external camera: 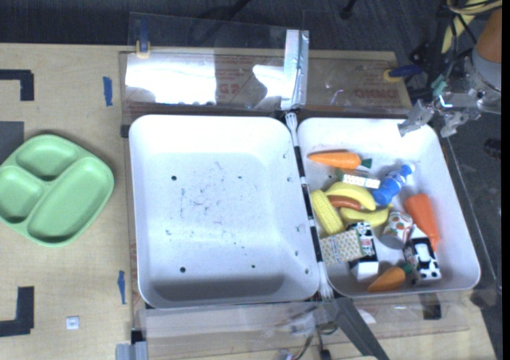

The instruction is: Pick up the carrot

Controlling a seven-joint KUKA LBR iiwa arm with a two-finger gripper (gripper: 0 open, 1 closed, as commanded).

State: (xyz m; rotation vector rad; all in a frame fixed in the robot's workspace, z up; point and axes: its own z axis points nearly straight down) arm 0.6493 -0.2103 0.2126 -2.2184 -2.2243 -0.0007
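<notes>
Three orange carrot-like pieces lie in the right bin. One carrot with a green tip lies near the bin's back left. A second carrot lies by the right wall, and a third rests at the front edge. My gripper hangs over the bin's back right corner, above the rim, well apart from every carrot. Its fingers stand open with nothing between them.
The right bin also holds a banana, a corn cob, a blue bottle, a cracker box and a cow-patterned toy, packed close together. The left bin sits beside it. A green divided plate lies far left.
</notes>
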